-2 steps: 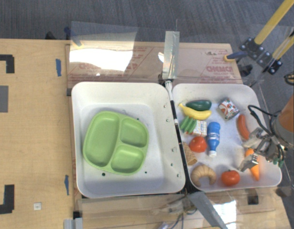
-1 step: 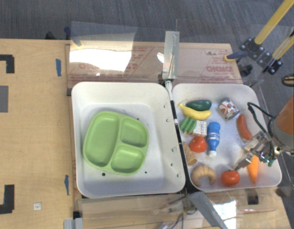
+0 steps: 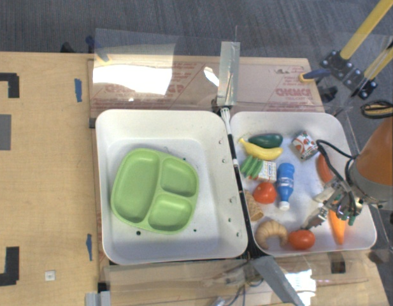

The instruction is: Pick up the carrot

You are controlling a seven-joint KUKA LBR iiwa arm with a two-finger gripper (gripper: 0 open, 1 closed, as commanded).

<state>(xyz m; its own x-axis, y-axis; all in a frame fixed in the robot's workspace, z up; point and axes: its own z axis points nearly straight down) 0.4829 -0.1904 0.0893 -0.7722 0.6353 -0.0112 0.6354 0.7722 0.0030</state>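
Hanging low in the right bin [image 3: 358, 132], the gripper [image 3: 336, 208], whose fingers cannot be told apart or together, sits just left of the carrot [image 3: 338, 228], which lies lengthwise toward the bin's near right corner.

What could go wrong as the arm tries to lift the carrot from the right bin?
1. The carrot lies close to the right bin's wall, so the claw may have little room beside it.
2. A tomato sits just left of the carrot; the claw could nudge it.
3. The black cable looping above the claw could snag nearby items.
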